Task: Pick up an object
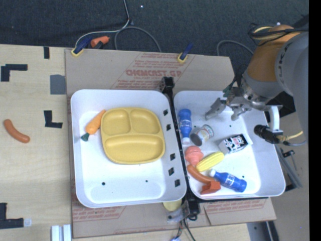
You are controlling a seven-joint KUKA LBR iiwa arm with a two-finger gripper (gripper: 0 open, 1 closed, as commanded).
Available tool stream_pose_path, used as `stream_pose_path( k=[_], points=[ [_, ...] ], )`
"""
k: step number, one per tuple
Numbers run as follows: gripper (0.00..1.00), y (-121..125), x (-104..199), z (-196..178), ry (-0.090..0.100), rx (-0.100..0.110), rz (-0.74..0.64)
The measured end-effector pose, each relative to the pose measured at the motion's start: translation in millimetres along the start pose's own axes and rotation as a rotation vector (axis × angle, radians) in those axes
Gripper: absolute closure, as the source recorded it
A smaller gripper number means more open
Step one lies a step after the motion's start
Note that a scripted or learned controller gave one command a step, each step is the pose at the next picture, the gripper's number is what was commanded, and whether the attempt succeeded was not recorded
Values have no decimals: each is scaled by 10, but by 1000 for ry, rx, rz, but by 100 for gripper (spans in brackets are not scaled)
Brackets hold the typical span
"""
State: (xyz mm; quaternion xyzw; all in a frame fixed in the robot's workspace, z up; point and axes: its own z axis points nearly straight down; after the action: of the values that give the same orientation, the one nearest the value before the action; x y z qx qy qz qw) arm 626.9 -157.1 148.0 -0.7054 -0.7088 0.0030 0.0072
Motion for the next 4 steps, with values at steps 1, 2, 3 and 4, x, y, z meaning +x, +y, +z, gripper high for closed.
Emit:
stream_pose_path(
  k=[1, 2, 3, 4],
  points=[
    [0, -129, 460, 625, -26, -23, 10],
    [100, -123, 494, 514, -15, -20, 9],
    [0, -126, 423, 503, -27, -24, 14],
    [0, 175, 731, -555, -7, -27, 0]
  ],
)
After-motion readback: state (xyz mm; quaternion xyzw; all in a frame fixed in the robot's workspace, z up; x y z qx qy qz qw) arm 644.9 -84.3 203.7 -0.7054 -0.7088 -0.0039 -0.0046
